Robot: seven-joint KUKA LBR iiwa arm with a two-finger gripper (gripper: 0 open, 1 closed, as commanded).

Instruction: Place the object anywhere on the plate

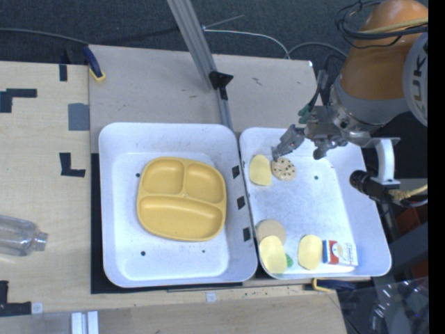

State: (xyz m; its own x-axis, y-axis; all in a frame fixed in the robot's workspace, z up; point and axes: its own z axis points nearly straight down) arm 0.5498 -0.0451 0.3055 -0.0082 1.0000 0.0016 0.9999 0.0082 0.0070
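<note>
A yellow divided plate (182, 197) lies in the left bin (118, 256). In the right bin (361, 186), a speckled cookie (282, 168) sits beside a pale yellow piece (261, 170) near the bin's upper left. My gripper (304, 147) hovers over the upper part of the right bin, open, with nothing between its fingers. Its left fingertip (285, 147) is just above the cookie, and the view does not show whether they touch.
Along the right bin's front edge lie a tan round piece (270, 229), two yellow pieces (273, 256) (310, 251) and a small red and white carton (339, 253). A metal post (195, 33) rises behind the bins. A clear bottle (17, 234) lies on the bench at far left.
</note>
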